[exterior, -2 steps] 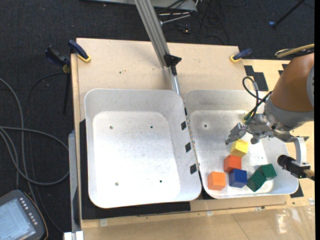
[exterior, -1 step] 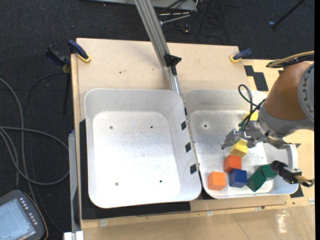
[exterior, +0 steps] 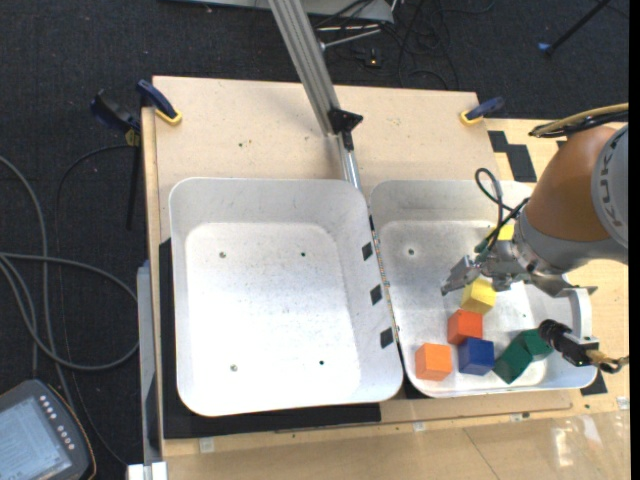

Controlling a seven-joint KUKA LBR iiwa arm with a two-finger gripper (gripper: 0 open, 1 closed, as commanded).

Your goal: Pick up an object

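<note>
Gripper (exterior: 478,276) low in right bin (exterior: 420,230), touching yellow block (exterior: 481,295); finger state unreadable | red block (exterior: 465,325), blue block (exterior: 477,355), orange block (exterior: 433,361), green block (exterior: 523,354) clustered near bin's front edge | left bin (exterior: 268,293) beside it on surface (exterior: 260,133).

arm (exterior: 590,198) cut off at right edge, tool (exterior: 478,273) partly covering yellow block (exterior: 481,296)

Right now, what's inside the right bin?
Clustered in the right bin's near corner: a yellow block, two orange blocks, a blue block and a green block. The gripper hangs over them; the arm covers the bin's right side.
</note>
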